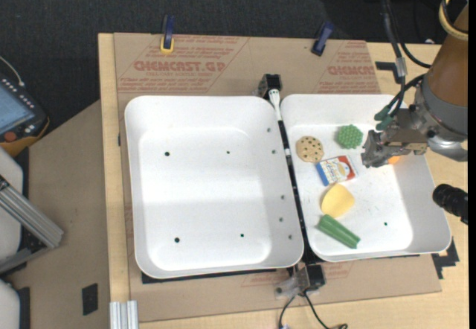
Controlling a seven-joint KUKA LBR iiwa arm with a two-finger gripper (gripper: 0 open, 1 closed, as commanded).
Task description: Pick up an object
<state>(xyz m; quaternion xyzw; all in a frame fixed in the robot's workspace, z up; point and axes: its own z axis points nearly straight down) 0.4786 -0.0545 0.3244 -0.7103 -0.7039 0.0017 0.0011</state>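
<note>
The right bin (pixel 416 242) holds several small objects. A round brown cookie (pixel 309 147) lies near its left wall, with a green spiky ball (pixel 348 135) to its right. Below them lie a red, white and blue packet (pixel 336 169), a yellow lump (pixel 338 201) and a green oblong piece (pixel 338 231). My gripper (pixel 377 152) hangs low over the right part of this bin, just right of the packet and the green ball. A small orange thing (pixel 396 160) peeks out beside the gripper's lower right; the rest of it is hidden.
The left bin (pixel 137 171) sits beside the right one, with a black divider strip (pixel 286 164) between them. Both rest on a cardboard sheet (pixel 223 59) held by clamps at the back. A black knob (pixel 454 199) sticks out at the right edge.
</note>
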